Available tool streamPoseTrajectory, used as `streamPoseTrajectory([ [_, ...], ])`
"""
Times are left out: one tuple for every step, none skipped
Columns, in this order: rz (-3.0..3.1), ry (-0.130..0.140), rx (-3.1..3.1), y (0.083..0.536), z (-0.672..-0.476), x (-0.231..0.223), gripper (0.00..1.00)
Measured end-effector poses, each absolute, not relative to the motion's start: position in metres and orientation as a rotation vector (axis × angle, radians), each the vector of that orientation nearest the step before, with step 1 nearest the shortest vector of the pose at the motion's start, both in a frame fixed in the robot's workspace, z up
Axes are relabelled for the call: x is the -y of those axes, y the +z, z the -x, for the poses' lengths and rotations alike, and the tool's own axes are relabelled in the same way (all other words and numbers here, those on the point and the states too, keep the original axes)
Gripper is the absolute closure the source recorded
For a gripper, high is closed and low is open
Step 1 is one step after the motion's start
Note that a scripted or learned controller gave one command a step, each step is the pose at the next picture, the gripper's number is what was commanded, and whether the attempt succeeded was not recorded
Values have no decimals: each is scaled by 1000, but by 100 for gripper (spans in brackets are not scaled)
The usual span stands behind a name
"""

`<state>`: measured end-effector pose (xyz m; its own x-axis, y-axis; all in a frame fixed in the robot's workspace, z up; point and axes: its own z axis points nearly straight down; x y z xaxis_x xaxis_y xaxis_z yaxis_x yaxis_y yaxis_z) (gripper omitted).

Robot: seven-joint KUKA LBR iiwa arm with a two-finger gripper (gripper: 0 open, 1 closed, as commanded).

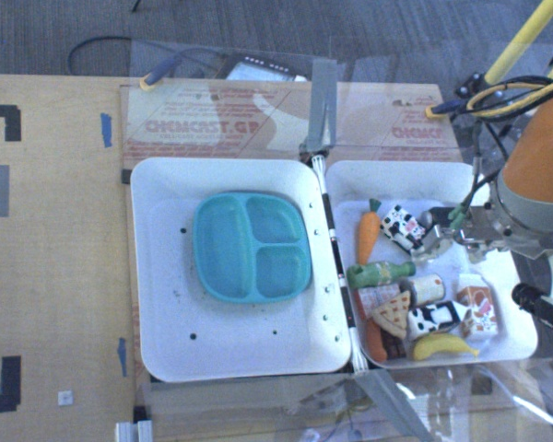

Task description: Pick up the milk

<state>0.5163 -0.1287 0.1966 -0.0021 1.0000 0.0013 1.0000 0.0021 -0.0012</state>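
A small black-and-white cow-patterned milk carton [401, 226] lies in the upper part of the right bin [525, 339], beside an orange carrot [367, 236]. A second cow-patterned carton [439, 319] lies near the bin's front, above a banana [445, 345]. My gripper [435, 234] hangs low just right of the upper carton, reaching in from the right. It is open, with nothing between its fingers. The arm's orange band [539, 155] hides the bin's right rear corner.
The right bin also holds a green bottle [380, 273], a small can [428, 288], a pizza slice [394, 317] and a red-and-white carton [478, 308], all packed close. A blue divided plate [252, 247] lies in the left bin [161, 274]. Yellow cables [498, 95] run behind the bins.
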Motion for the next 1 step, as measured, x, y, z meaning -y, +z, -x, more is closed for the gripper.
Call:
streamPoseTrajectory([
  [1864, -4, 2533, 90, -572, 111, 0],
])
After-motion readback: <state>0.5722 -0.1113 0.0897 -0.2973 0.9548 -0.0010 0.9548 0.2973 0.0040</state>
